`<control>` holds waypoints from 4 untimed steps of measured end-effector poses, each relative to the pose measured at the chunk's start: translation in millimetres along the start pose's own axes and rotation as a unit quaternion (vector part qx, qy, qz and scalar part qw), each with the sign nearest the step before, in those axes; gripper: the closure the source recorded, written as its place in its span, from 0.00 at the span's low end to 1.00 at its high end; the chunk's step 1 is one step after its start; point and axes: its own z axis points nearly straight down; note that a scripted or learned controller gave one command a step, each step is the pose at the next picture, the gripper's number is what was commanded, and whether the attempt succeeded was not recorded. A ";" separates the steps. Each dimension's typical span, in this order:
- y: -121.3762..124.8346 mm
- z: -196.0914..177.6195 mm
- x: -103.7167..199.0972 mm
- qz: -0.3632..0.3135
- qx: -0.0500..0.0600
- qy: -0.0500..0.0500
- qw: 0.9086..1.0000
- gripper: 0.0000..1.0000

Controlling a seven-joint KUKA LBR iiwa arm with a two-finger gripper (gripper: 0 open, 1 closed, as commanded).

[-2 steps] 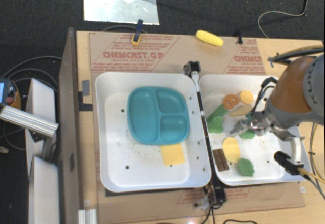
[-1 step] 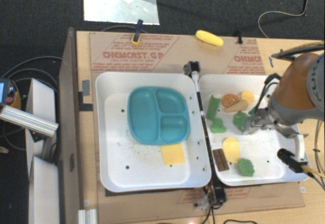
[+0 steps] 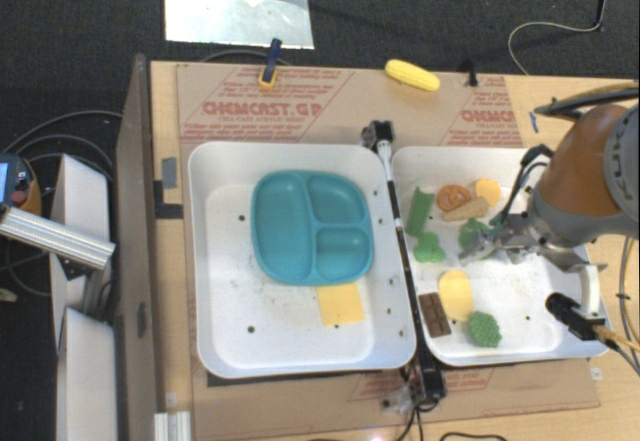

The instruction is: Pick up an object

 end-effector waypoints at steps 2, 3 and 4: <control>79.4 9.2 12.0 -0.002 -0.002 -0.001 1.000 0.00; 37.0 -5.5 20.8 0.001 0.003 0.000 1.000 0.00; 88.3 10.0 9.1 -0.002 -0.001 0.000 1.000 0.00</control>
